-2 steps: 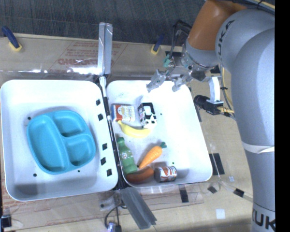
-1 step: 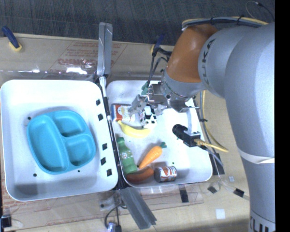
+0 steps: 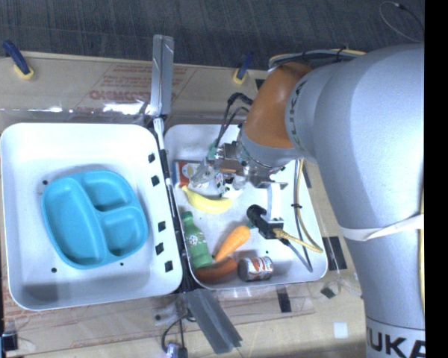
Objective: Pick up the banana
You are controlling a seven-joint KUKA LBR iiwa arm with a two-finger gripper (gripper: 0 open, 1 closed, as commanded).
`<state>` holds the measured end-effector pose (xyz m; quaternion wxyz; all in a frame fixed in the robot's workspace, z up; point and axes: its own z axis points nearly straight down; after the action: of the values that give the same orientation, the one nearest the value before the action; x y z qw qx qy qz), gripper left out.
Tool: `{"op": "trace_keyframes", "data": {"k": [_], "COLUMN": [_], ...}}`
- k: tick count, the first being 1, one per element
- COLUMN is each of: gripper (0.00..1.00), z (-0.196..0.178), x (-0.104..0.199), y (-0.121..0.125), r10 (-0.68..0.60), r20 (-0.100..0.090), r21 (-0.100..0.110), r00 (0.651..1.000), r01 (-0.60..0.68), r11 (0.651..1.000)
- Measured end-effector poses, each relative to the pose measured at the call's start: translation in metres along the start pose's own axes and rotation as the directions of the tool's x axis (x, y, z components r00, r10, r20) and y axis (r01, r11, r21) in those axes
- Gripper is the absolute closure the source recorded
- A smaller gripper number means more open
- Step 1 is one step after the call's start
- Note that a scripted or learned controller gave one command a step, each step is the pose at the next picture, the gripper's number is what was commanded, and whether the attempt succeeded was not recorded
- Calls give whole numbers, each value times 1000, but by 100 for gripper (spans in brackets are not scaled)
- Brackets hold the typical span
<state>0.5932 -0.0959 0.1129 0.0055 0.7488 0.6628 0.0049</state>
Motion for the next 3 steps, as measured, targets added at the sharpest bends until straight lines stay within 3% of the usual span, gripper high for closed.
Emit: {"op": "trace_keyframes", "data": {"k": [1,2,3], "gripper": [0,0,100], "z": [6,6,-3], "x": [-7,-8,-10], "y": [-46,-60,-59], "r10": [-180,-350,-352], "r20": [8,15,15], "r21": [-27,-26,-22], "r00": [984,937,936], "r01": [180,351,353], "r11": [983,936,935]}}
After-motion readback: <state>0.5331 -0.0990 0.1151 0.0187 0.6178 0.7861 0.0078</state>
